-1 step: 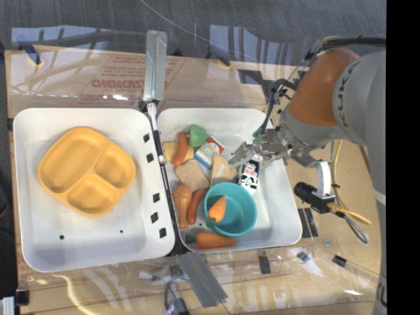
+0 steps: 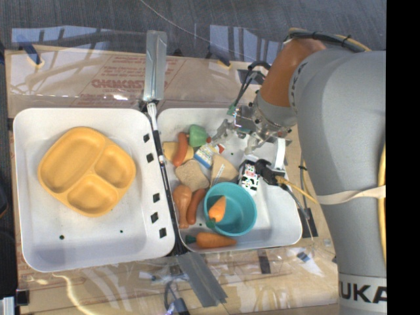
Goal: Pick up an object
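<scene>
Cardboard-lined bench [image 2: 79, 77] bears two white bins: the left bin [image 2: 26, 195] holds a yellow divided plate [image 2: 86, 170]; the right bin [image 2: 283, 222] holds carrots [image 2: 213, 240], bread [image 2: 192, 174], a green piece [image 2: 197, 135] and a teal bowl [image 2: 231, 209]. Gripper [image 2: 244, 128] hangs over the right bin's far side, grip state unclear

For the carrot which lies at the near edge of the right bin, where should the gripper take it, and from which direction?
Grip the carrot at its thick middle, coming straight down from above. It lies flat and long, parallel to the bin's near wall, so the fingers should probably close across its width. The teal bowl sits close behind it, leaving little room on that side.
</scene>
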Available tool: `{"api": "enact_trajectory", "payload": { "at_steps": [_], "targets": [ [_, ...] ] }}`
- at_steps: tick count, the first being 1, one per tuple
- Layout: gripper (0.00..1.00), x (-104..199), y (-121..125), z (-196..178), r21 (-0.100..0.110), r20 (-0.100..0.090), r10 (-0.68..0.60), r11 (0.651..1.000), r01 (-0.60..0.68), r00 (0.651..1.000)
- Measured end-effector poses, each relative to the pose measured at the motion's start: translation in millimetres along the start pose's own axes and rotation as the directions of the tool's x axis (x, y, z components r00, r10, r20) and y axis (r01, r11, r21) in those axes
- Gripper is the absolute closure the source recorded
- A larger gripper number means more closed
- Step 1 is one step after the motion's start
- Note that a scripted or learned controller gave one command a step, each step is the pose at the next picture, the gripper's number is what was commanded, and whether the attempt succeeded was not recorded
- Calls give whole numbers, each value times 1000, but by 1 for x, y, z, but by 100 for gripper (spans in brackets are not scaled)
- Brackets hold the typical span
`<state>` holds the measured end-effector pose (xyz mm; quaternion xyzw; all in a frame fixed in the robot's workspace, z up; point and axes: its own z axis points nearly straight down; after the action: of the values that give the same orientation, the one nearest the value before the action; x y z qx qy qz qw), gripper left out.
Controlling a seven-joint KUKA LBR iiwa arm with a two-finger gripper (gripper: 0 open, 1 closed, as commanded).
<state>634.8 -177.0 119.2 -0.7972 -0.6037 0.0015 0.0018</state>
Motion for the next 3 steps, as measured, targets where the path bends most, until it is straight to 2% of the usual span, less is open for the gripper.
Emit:
{"api": "enact_trajectory", "payload": {
  "at_steps": [1, 2, 3],
  "targets": [
    [0, 62, 5, 28, -2, -1, 209, 978, -209, 978],
    [0, 63, -44, 28, 0, -1, 59, 998, -59, 998],
    [100, 64, -44, 19, 3, 0, 55, 998, -55, 998]
  ]
}}
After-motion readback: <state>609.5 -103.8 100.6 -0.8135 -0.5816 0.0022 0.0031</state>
